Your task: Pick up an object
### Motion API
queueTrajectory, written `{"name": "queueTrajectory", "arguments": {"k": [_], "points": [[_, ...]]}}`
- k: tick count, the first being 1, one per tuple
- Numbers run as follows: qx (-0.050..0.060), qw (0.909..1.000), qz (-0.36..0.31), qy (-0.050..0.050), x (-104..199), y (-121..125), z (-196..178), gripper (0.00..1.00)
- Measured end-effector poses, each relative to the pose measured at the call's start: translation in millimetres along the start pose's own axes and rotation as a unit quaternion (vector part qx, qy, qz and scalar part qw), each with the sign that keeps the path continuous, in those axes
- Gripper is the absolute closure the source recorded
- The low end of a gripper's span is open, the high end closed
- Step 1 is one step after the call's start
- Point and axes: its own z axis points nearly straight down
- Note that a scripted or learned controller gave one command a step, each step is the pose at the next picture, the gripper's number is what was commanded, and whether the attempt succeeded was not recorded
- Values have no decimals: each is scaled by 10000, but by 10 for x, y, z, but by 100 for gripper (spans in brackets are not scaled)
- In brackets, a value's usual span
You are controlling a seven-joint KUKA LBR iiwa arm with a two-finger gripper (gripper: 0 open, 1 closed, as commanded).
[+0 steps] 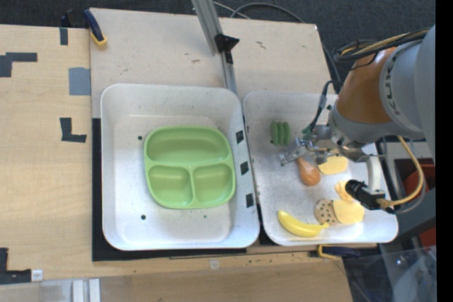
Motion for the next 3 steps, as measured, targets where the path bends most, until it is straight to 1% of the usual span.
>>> {"name": "queueTrajectory", "arguments": {"k": [1,2,3], "points": [[-33,10000,-4,-9,4,2,230,0],[-34,10000,-7,-5,11,2,125,100],[-51,10000,-2,-7,4,98,-359,100]]}}
